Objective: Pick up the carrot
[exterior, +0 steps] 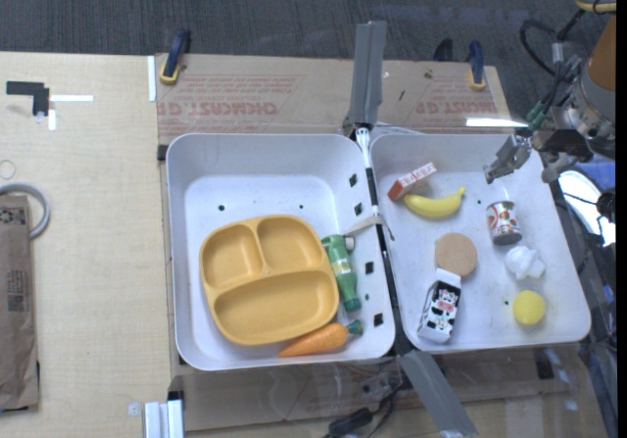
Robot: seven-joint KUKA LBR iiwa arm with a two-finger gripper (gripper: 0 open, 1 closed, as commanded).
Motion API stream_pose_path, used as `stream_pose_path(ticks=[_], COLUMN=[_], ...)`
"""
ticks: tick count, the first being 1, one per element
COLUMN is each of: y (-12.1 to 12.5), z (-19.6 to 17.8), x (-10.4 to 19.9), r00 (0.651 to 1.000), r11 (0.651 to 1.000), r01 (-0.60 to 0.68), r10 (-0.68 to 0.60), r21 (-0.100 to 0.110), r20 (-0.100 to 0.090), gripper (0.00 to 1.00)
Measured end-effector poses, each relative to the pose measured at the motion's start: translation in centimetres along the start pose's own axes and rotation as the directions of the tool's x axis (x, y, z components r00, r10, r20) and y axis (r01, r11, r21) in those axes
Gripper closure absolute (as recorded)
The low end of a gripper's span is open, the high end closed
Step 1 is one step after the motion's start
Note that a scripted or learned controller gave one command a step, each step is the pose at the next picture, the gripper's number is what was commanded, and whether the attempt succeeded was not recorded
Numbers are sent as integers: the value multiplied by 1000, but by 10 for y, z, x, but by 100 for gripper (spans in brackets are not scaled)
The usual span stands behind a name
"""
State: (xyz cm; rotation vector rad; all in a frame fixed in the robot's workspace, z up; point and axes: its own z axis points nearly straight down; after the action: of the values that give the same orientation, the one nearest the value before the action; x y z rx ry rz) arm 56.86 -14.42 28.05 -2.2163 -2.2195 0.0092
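Orange and tapered, the carrot (315, 339) lies in the left bin (186, 230), touching the near edge of the yellow divided plate (266, 277), its leafy end pointing toward the divider between the two bins. The gripper (526, 157) hovers over the far right corner of the right bin (573, 318), well apart from the plate and from the carrot. Its fingers (502, 164) appear spread and carry nothing.

Step in hand, as judged: the approach. The arm must cross the divider and come down at the plate's near edge. The carrot is wedged between the plate rim and the bin's near wall, so the fingers would best straddle it across its width, near the thicker middle, with one finger entering the narrow gap at the plate's rim. A descent too close to the plate risks striking the rim; too close to the wall, the fingers may jam. The green bottle (343, 269), just right of the plate and close to the carrot's leafy end, should be avoided.

Count. Left bin: one plate, one carrot, one green bottle. Right bin, all right of the plate beyond the divider: one banana (435, 203), one red packet (410, 180), one small can (503, 221), one brown disc (456, 255), one black-and-white carton (442, 306), one white object (524, 263), one yellow ball (529, 307).
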Motion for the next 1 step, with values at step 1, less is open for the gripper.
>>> stream_pose_path(ticks=[1], y=[1], z=[-5], x=[-1], r00=[1000], r11=[1000], r01=[2], r10=[-2], r21=[7], r20=[1], gripper=[100])
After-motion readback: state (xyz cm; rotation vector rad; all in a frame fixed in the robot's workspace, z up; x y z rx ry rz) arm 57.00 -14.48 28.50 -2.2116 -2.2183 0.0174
